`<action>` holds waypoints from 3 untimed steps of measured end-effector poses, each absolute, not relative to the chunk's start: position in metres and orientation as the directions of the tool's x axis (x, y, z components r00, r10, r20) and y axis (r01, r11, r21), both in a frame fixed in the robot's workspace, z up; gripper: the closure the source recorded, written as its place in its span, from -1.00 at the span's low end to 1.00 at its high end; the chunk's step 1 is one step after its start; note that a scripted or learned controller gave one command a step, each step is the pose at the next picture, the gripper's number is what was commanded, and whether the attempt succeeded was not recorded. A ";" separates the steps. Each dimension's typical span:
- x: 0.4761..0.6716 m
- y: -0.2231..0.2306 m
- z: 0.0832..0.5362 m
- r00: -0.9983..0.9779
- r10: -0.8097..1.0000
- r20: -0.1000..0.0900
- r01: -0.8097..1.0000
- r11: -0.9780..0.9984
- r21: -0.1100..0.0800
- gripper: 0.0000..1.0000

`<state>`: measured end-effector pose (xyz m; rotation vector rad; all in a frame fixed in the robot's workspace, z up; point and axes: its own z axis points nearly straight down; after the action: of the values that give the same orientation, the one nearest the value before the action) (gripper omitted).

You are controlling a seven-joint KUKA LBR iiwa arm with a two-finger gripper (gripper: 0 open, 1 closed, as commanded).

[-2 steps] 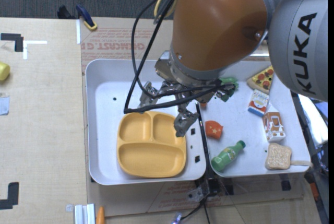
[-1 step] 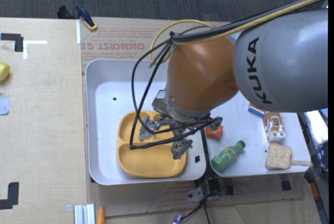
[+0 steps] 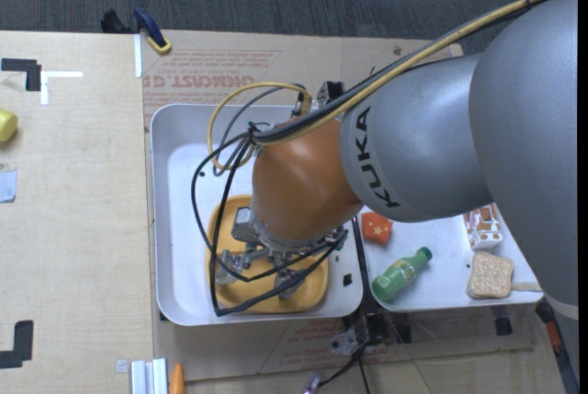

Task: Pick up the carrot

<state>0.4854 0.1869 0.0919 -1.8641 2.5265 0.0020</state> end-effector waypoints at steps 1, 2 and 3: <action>0.486 0.187 0.101 -0.294 -0.956 -0.005 -0.956 0.294 -0.001 1.00; 0.482 0.211 0.136 -0.889 -0.458 -0.003 -0.458 0.889 0.000 1.00; 0.510 0.196 0.232 -0.991 -0.133 -0.003 -0.133 0.991 -0.001 1.00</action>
<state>0.5095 0.1955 0.2320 -0.2087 3.1311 -0.0005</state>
